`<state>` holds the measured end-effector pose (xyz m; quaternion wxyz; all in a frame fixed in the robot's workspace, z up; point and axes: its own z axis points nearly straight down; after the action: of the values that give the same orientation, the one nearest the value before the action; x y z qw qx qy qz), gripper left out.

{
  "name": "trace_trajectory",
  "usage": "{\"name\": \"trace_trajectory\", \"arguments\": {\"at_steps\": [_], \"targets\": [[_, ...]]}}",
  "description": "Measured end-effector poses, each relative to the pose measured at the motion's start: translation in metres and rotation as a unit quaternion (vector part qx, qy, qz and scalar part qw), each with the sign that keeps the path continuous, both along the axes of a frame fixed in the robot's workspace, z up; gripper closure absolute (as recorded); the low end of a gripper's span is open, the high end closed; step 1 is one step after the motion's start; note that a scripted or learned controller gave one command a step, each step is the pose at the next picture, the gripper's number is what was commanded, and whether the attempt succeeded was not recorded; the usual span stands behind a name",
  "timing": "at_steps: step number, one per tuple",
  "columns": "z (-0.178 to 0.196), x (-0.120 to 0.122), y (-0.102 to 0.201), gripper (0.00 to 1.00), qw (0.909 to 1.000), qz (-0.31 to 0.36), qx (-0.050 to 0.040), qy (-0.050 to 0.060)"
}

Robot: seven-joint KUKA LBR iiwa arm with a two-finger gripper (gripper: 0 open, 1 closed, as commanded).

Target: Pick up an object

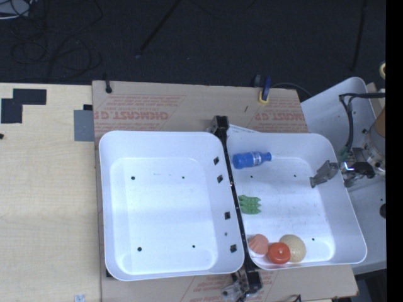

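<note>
We judge the approach step barely begun: the gripper (324,173) hovers at 3 o'clock of the right bin (343,244), jaw state indeterminate, nothing visibly held, so next it must descend toward the blue bottle (250,160) at 10 o'clock.

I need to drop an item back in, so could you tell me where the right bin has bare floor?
The right bin is bare across its middle and right, between the blue bottle, the green item and the claw. Its near-left corner is crowded: a red piece, a cream ball and a pinkish piece cluster there.
</note>
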<state>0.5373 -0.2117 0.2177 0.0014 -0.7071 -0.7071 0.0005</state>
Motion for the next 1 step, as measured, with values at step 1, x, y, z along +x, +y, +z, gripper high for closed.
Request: {"name": "trace_trajectory", "arguments": {"at_steps": [1], "targets": [[0.0098,0.0,-0.0005,1.0,1.0,0.001,0.0004,0.0]]}}
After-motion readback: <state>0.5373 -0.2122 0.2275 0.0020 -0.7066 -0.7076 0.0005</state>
